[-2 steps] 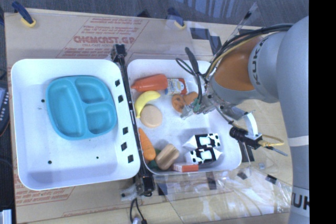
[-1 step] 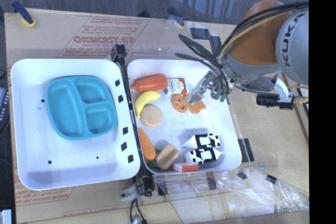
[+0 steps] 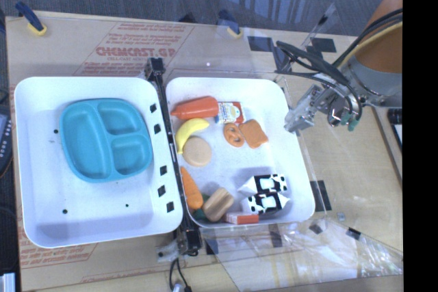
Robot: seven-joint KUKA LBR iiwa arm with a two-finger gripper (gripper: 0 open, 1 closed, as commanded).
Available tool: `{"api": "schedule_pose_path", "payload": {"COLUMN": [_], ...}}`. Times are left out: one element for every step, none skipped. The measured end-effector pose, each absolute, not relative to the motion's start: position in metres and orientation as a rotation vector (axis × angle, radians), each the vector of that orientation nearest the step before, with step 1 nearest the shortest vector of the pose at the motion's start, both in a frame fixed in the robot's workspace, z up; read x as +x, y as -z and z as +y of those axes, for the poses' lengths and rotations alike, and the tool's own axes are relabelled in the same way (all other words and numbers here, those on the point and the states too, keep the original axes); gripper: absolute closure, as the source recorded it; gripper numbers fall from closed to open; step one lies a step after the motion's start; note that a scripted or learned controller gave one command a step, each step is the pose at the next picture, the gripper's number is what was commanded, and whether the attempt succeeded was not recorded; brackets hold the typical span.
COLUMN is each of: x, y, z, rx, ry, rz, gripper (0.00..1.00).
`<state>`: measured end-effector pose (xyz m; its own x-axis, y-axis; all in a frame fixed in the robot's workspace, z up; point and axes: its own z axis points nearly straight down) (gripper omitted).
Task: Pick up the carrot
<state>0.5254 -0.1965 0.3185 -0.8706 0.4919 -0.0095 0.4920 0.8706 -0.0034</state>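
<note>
Carrot (image 3: 191,189) lies by the right bin's (image 3: 295,147) left wall, so the gripper (image 3: 301,116), jaws' state unclear, should descend straddling it crosswise.

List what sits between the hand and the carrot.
In the camera view, the hand hovers at the right bin's right rim. Toward the carrot lie the bin wall, bare floor and a bread roll.

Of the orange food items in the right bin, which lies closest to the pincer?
The flat orange piece near the bin's right side, beside the pretzel. The carrot lies far off at the left wall.
</note>
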Motion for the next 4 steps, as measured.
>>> {"api": "schedule_pose_path", "payload": {"x": [0.503,0.498,0.498,0.533], "y": [-0.307,-0.347,-0.346,-0.264], "z": [-0.211,-0.21,-0.211,-0.205], "rx": [-0.055,-0.536,-0.533,-0.743], "ry": [0.005,0.01,0.01,-0.004], "rz": [3.142,3.089,3.091,3.056], "gripper": [1.0,1.0,0.0,0.0]}}
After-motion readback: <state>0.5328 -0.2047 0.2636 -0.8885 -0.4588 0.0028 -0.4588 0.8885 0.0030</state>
